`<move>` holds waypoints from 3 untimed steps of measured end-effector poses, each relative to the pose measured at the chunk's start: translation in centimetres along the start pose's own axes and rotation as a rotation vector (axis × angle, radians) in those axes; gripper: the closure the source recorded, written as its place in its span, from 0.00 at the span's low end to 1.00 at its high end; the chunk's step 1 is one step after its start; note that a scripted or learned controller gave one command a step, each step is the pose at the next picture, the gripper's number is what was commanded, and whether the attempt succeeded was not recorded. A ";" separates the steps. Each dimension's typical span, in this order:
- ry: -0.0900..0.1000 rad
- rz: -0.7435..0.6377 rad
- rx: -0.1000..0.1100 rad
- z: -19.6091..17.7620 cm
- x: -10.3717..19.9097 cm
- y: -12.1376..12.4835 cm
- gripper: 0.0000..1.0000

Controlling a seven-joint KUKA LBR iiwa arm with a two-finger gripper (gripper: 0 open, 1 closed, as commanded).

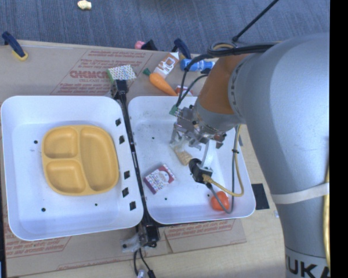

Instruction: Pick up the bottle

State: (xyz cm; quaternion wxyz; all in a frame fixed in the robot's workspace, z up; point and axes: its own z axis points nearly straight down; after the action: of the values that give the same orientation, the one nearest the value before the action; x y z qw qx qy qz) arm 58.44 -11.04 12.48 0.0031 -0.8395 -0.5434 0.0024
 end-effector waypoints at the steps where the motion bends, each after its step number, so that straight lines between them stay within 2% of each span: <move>1: 0.000 0.198 0.000 -1.8 -1.7 -4.8 1.00; 2: 0.001 0.060 -0.004 -9.4 -4.2 -9.4 1.00; 3: 0.003 0.573 0.001 -0.5 -9.0 -7.9 1.00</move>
State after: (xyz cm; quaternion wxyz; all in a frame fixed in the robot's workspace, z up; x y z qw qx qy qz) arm 47.53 -16.05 13.03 0.0034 -0.9588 -0.2840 0.0024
